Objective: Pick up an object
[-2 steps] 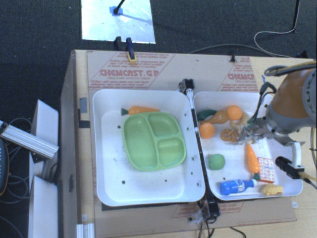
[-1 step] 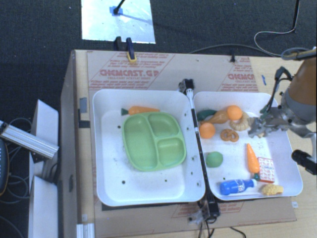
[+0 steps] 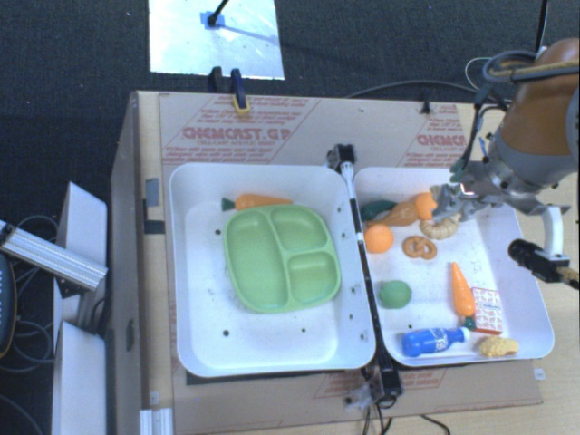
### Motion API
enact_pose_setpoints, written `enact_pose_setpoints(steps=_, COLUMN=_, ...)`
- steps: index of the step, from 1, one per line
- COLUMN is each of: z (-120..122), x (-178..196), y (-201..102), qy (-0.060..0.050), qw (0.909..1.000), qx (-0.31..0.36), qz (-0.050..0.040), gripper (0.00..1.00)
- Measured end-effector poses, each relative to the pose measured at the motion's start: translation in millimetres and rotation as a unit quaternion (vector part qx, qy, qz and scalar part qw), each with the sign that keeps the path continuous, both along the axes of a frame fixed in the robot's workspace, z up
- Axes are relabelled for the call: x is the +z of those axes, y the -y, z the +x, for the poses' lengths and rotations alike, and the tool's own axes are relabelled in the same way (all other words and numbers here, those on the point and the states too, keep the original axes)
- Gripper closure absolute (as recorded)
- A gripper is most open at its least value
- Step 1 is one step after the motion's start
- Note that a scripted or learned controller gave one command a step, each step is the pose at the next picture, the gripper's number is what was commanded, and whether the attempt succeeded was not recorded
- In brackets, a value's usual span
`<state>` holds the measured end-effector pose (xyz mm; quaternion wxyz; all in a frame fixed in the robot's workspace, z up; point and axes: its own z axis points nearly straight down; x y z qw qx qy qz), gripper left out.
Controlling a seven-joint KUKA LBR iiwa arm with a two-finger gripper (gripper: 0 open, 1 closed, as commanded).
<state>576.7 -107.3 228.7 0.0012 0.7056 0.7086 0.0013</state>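
Note:
My gripper [image 3: 456,203] hangs over the far part of the right bin [image 3: 535,320], reaching in from the right. Directly below its tip lies a tan croissant-shaped piece [image 3: 441,228], and I cannot tell whether they touch. Left of it lies a carrot with a green top [image 3: 403,211]. An orange ball [image 3: 379,238] and a pretzel [image 3: 419,246] sit nearby. Toward the front are a green round piece [image 3: 394,293], a second carrot [image 3: 462,290], a blue bottle [image 3: 433,341], a small red-and-white box [image 3: 487,308] and a yellow piece [image 3: 498,345].
The left bin [image 3: 199,270] holds a green divided plate [image 3: 281,256] with another carrot [image 3: 258,201] behind it. A ridge [image 3: 358,252] separates the two bins. The arm's grey and orange body [image 3: 539,116] looms over the right bin's far right corner.

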Motion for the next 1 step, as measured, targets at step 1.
enact_pose_setpoints(steps=1, z=-8.3, x=21.4, y=-62.3, qy=-0.001, qw=1.0, qx=0.001, qz=0.0005, gripper=1.0)
